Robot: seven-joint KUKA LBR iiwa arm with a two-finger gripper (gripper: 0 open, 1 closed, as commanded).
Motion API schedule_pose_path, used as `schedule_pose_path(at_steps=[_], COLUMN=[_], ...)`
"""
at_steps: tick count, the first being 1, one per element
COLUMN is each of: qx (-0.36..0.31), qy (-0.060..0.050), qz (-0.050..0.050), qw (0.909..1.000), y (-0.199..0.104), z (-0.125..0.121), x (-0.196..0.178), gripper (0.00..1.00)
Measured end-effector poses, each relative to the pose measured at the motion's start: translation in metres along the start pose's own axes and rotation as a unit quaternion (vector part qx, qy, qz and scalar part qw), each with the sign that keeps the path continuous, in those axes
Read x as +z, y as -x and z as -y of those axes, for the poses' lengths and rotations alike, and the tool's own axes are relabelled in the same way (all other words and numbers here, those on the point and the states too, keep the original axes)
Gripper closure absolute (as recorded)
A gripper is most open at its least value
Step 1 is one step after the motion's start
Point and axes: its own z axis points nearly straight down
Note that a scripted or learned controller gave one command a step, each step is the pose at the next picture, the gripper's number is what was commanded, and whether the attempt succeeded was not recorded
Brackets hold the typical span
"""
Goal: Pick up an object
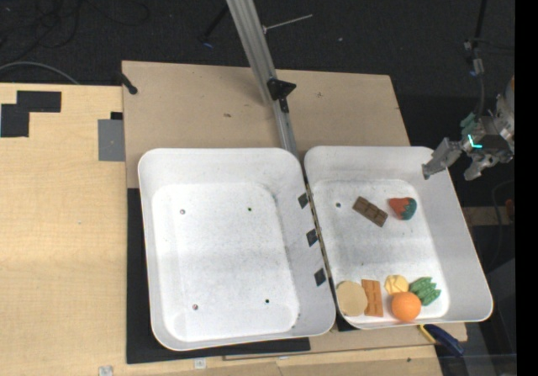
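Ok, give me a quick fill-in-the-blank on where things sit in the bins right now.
1. All the items lie in the ____ bin.
2. The orange sits at that bin's ____ edge.
3. The brown bar lies just ____ of the red piece.
4. The gripper hovers at the bin's ____ corner.

Missing words: right; near; left; far right

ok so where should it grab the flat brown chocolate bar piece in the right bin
Across the short width of the flat brown chocolate bar piece, from straight above. It lies flat and slanted, apart from the red and green strawberry toy, so turning the gripper to that slant seems best.
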Motion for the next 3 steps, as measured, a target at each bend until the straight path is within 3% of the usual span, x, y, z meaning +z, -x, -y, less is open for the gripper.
schedule_pose_path(at_steps=[1,3], qx=[-0.001,0.0], qy=[0.002,-0.001], qz=[0.001,0.0], qw=[1.0,1.0], y=[0.0,-0.002], z=[-0.001,-0.007], x=[-0.002,0.098], gripper=[0.0,0.0])
